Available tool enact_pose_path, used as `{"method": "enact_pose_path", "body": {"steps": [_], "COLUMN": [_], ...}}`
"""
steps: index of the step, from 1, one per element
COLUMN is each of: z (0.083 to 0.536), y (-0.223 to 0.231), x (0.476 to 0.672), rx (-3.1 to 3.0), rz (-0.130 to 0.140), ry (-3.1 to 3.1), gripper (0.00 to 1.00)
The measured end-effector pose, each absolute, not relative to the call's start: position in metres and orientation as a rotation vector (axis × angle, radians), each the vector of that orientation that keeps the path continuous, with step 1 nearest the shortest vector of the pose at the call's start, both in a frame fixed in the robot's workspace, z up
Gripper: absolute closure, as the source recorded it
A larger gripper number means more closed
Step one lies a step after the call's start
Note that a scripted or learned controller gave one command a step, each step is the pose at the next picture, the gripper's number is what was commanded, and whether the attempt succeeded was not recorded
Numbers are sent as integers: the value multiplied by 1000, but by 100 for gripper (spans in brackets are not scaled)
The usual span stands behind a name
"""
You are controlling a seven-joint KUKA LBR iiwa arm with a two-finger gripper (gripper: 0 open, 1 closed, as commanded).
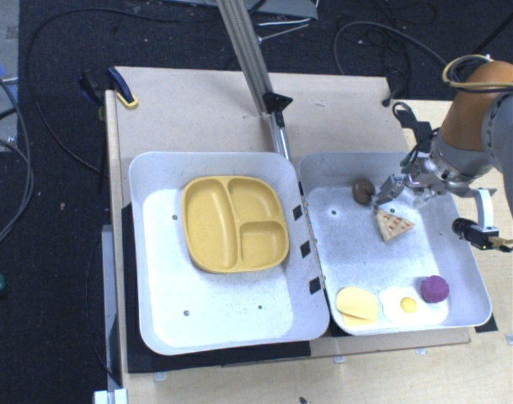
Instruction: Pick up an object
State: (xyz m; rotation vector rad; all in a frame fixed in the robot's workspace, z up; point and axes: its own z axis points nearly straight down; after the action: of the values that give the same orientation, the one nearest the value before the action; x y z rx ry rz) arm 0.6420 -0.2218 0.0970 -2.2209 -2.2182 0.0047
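Hovering near the right bin's (479, 297) far edge — tool (391, 188) state unclear — beside toast (394, 225).

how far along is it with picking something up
Done: the gripper is low in the right bin, between the brown ball and the toast wedge. In hand: nothing visibly held. Left: grasp one and lift it; both lie on the bin floor.

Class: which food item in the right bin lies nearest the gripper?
The brown round piece, just left of the gripper; the pizza slice lies lower, the others farther.
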Motion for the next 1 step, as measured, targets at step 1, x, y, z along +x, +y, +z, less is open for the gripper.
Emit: {"method": "enact_pose_path", "body": {"steps": [1], "z": [93], "y": [-221], "x": [642], "rx": [-2221], "rz": [1], "ry": [-2223], "gripper": [0]}}
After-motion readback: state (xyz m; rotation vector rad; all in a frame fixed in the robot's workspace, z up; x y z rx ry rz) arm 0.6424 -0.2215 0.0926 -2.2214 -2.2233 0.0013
